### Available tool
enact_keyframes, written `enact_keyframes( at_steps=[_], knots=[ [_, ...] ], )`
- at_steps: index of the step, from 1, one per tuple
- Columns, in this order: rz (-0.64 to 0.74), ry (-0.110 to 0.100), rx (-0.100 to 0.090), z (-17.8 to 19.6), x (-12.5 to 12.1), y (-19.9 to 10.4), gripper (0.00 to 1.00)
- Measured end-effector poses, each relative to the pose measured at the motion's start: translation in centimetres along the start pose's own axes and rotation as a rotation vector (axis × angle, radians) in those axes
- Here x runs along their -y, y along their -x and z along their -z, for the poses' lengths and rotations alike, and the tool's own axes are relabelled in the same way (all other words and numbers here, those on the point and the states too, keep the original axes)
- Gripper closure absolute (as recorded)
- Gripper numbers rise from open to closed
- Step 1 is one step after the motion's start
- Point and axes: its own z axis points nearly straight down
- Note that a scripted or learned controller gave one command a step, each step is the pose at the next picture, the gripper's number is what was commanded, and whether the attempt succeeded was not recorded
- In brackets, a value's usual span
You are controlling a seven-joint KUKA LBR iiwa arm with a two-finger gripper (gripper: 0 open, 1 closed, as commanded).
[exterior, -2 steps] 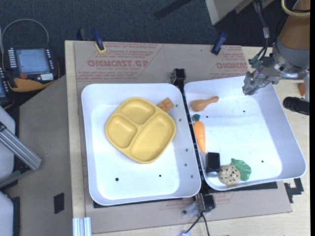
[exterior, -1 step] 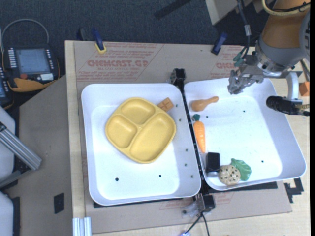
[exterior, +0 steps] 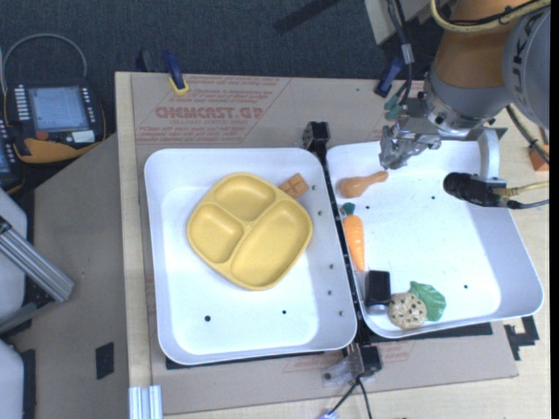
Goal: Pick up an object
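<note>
Drumstick (exterior: 361,182) lies at the upper left of the right bin (exterior: 489,260), just below-left of my pincer (exterior: 395,157); can't tell whether it's apart or together. Carrot (exterior: 354,241), cookie (exterior: 406,310) and green leaf (exterior: 431,298) further down; yellow divided plate (exterior: 250,230) in left bin (exterior: 175,260).

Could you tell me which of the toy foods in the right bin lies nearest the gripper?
The tan chicken drumstick does: it lies just below-left of the gripper, while the carrot, cookie and green leaf lie farther down the bin.
</note>
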Motion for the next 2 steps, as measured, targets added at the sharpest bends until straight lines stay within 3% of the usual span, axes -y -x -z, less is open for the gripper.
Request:
enact_keyframes(
  at_steps=[2],
  knots=[
    [0.001,-0.003,0.0,-2.3,0.3,-12.2,1.0]
  ],
)
